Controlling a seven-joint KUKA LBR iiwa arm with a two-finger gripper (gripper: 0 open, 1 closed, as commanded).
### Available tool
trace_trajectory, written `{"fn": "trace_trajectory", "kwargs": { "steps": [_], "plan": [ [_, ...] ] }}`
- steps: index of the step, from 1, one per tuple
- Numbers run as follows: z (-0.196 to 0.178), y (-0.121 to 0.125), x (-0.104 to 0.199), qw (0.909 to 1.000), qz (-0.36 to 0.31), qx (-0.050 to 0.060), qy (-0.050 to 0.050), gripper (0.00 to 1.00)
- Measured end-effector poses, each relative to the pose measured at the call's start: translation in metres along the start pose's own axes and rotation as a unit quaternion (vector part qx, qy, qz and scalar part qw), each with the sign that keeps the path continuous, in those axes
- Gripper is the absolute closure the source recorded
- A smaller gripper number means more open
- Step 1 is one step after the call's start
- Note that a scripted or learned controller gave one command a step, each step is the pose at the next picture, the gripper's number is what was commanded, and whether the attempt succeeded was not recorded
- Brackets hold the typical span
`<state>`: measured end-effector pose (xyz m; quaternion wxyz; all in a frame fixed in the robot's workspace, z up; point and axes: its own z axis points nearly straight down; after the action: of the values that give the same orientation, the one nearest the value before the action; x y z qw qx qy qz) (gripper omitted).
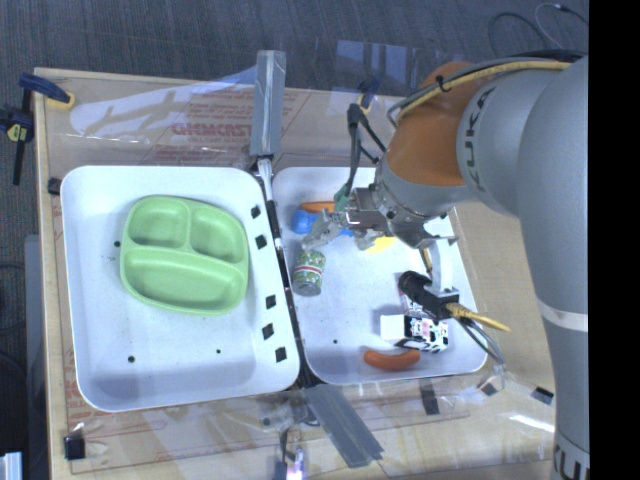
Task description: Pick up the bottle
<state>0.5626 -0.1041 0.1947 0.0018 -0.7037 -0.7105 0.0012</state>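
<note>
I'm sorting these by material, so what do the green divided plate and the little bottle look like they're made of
Green divided plate: likely moulded plastic, matte with a soft sheen and rounded compartment edges. Bottle: apparently clear plastic or glass with a greenish patterned body; too small to tell which.

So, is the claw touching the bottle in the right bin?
Cannot tell. In the camera view the claw hangs just above and right of the bottle, close to its top, but the slanted angle hides whether they meet.
</note>
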Motion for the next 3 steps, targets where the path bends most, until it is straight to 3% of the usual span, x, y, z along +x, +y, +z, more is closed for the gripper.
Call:
{"fn": "trace_trajectory", "kwargs": {
  "steps": [1, 2, 3],
  "plan": [
    [0.091, 0.048, -0.014, 0.9977, -0.068, -0.002, -0.003, 0.00],
    [0.002, 0.050, 0.038, 0.9978, -0.066, -0.002, 0.000, 0.00],
    [0.054, 0.053, 0.004, 0.9988, -0.048, 0.000, -0.002, 0.00]
  ]
}}
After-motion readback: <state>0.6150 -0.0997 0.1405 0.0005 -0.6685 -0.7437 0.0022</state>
